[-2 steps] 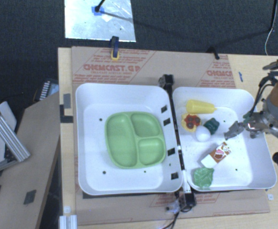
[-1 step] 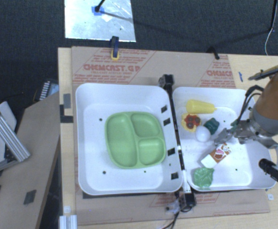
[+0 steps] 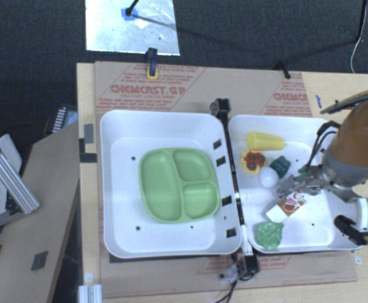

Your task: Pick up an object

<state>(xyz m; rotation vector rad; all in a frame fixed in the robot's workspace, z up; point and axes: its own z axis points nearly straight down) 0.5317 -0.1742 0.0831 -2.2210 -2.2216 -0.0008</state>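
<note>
The right bin (image 3: 316,235) holds several small things. A yellow elongated piece (image 3: 265,141) lies at the back, with a red piece (image 3: 254,161) in front of it. A dark green piece (image 3: 279,165) sits beside a white ball (image 3: 269,178). A white and red packet (image 3: 286,206) lies mid-bin, and a light green leafy piece (image 3: 269,235) rests at the front edge. My gripper (image 3: 299,185) hangs low just above and behind the packet, to the right of the white ball. The arm's orange band (image 3: 354,134) is over the bin's right side.
The left bin (image 3: 117,232) holds a light green divided plate (image 3: 176,185). A black divider with clips (image 3: 229,169) separates the two bins. A yellow clamp (image 3: 152,65) sits at the back of the brown board.
</note>
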